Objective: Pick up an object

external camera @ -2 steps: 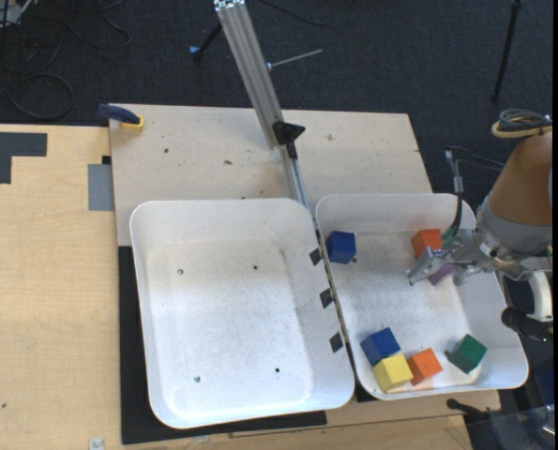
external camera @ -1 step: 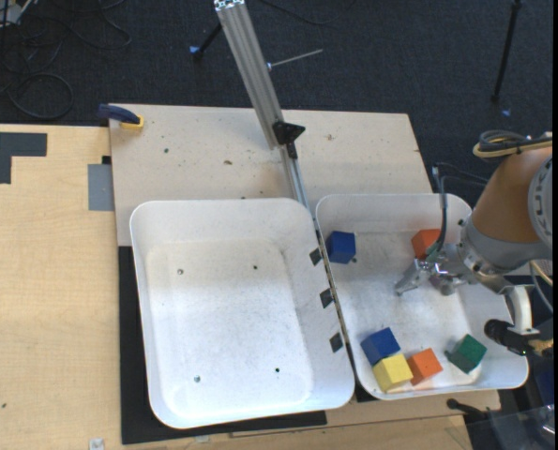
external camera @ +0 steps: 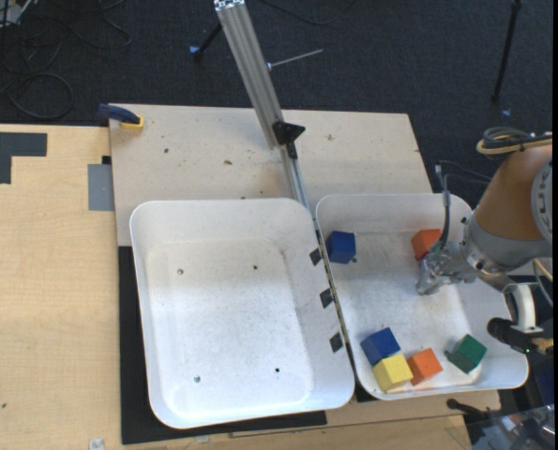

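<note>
We've got the gripper (external camera: 432,277) down low in the right bin (external camera: 391,216), and honestly we can't tell how it's set from this angle. An orange cube (external camera: 425,243) sits just beside it on the far side, probably the target. It isn't gripped, so closing slightly off could nudge it toward the bin's wall and come up empty.

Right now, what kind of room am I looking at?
Probably a robotics lab: a robot arm reaches into a white bin of coloured blocks, with cables trailing over dark carpet.
</note>
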`<state>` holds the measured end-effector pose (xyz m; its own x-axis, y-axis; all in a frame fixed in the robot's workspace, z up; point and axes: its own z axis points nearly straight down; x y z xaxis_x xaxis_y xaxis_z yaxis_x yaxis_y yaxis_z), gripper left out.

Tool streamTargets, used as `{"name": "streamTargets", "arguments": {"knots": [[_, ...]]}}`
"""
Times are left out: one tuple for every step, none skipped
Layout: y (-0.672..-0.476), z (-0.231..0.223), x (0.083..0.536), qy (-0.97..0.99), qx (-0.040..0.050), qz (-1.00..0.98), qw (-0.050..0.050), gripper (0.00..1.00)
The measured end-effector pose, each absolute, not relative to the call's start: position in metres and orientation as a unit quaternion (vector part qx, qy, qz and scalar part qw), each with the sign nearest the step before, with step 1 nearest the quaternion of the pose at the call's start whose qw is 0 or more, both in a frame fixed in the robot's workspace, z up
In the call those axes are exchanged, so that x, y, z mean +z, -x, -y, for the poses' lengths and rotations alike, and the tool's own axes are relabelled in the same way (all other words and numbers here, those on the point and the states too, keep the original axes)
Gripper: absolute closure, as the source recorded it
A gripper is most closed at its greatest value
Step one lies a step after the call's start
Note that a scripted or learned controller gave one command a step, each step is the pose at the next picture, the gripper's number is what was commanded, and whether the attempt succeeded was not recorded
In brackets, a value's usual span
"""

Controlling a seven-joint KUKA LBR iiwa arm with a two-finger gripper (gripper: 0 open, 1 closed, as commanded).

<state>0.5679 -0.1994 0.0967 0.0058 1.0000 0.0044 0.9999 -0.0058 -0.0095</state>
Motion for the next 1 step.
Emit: {"name": "streamTargets", "arguments": {"knots": [[-0.5728,0.1916,0.1423,0.707,0.0006,0.707,0.001,1.00]]}}
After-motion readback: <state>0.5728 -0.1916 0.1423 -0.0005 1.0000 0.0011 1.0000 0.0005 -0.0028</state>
